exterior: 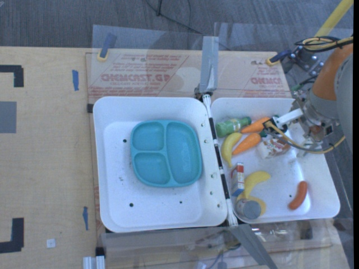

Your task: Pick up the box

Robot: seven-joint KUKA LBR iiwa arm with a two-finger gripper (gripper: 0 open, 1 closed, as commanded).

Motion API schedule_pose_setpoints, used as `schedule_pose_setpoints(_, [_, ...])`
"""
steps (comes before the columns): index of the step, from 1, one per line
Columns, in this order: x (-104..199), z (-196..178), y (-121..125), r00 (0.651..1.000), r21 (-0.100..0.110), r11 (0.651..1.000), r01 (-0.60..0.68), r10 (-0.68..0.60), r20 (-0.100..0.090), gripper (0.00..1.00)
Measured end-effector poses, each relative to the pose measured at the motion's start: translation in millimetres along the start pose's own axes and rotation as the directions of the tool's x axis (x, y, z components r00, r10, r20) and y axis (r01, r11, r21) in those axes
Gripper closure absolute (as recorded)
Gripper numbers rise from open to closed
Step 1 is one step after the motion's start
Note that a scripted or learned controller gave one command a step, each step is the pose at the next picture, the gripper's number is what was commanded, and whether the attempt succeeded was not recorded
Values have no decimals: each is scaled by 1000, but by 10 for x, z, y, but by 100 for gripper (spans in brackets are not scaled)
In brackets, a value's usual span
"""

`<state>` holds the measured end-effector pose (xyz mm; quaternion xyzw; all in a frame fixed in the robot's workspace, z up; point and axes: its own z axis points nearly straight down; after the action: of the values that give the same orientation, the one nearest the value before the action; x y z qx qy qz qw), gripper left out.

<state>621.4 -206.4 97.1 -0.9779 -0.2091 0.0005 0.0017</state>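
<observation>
end effector [279, 142] – grip state unreadable | box [274, 147] – partly hidden beneath it

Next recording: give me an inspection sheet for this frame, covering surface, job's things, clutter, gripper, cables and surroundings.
Surface: pale wooden bench bearing two shallow white bins, left bin and right bin.
Job's things: a small white printed box in the right bin, right under the gripper; a hold cannot be confirmed.
Clutter: turquoise three-compartment plate in the left bin; in the right bin a green bottle, two orange carrots, two yellow bananas, a red sausage, a grey round lid.
Gripper: two-finger gripper low over the box.
Cables: black cable on the floor; wires along the arm.
Surroundings: grey carpet, blue tape marks.
</observation>
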Motion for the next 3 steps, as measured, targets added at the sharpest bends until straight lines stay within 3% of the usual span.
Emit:
schedule_pose_setpoints(1, [-2,-96,3,1000,1,1000,0,0,1,100])
schedule_pose_setpoints(2, [143,75,179,978,3,978,-210,210,-3,100])
schedule_pose_setpoints(3, [175,79,169,978,2,978,-208,208,-12,0])
